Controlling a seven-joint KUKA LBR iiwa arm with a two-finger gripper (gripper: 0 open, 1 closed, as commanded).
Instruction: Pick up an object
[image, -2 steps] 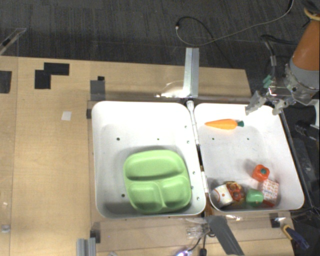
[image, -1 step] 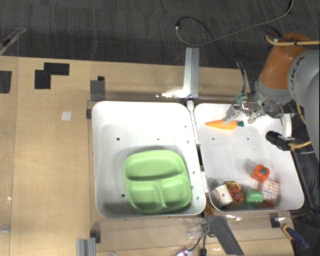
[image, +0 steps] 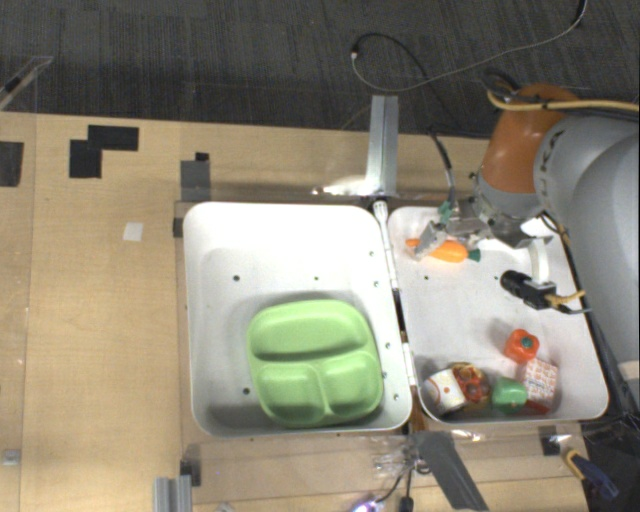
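Camera view, looking down at a slant on a pale wooden table (image: 100, 350) that carries two shallow white bins side by side.

The left bin (image: 215, 260) holds one thing: a light green divided tray (image: 315, 360) with rounded corners. It lies flat toward the bin's near edge, a little right of centre.

The grey arm (image: 590, 190) reaches in from the right, and its orange band (image: 515, 150) shows above the far edge of the right bin (image: 450, 320). The hand (image: 440, 235) is low in the far left corner of that bin. Whether the hand is open or closed cannot be told from this angle.

Just beside the hand, on its near side, lies a small orange carrot-shaped toy (image: 452, 253) with a green tip pointing right. It rests on the bin floor, close to the far left corner. Whether the hand touches it is unclear, and nothing can be seen gripped.

Well apart from the hand, a cluster of small things sits along the near edge of the right bin:
- a white and red can (image: 445, 389) on its side near the near left corner
- a green piece (image: 509, 395) to its right
- a pink checked box (image: 541, 380) toward the near right corner
- an orange-red piece (image: 521, 346) just behind that box

The middle of the right bin's floor is bare white.
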